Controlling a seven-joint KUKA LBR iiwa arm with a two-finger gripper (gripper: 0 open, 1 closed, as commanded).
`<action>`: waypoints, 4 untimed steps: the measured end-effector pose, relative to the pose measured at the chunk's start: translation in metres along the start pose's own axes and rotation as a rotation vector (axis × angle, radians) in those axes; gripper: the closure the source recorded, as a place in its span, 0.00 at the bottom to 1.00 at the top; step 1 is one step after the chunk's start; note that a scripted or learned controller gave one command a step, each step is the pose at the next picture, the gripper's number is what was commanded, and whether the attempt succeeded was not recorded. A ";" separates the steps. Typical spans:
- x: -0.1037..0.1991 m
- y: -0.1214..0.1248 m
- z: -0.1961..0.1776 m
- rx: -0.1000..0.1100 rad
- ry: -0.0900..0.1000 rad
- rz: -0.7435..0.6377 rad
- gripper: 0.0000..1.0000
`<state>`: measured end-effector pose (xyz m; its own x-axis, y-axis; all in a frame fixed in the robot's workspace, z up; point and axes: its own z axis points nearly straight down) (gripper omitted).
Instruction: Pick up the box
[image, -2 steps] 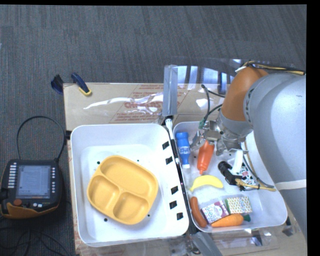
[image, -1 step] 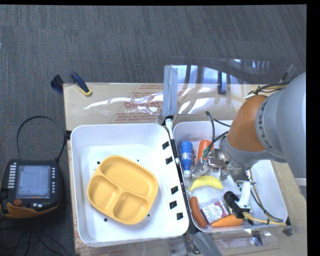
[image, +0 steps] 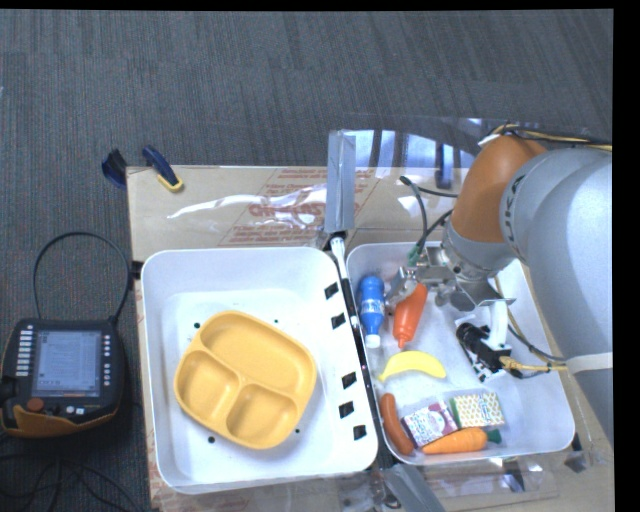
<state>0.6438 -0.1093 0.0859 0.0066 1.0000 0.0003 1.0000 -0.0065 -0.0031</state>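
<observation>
Orange plastic sits right under my gripper (image: 418, 285): I'm over the top end of the tall orange bottle (image: 408, 315) in the right bin (image: 560, 420), and whether anything is clamped I cannot tell from this slant, as the metal hardware blurs together. I judge that's the wrong target. Just beside it lies a blue bottle (image: 371, 303) with a white cap, hard against the bin's left wall. Below, a smooth curved yellow banana (image: 412, 367). Further down near the front wall sits the box (image: 477, 410), small, flat, green-checked card, squeezed between a pink printed carton (image: 429, 422) and a tapered carrot (image: 455, 442), so edges look tight for fingers. Away in the left bin (image: 160, 300) rests a glossy yellow divided tray (image: 245, 378).
</observation>
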 end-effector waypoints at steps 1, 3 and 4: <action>0.016 -0.067 -0.004 -0.008 -0.011 -0.032 0.00; 0.089 -0.031 -0.099 0.002 0.000 -0.030 1.00; 0.052 -0.016 -0.148 -0.001 -0.001 -0.108 1.00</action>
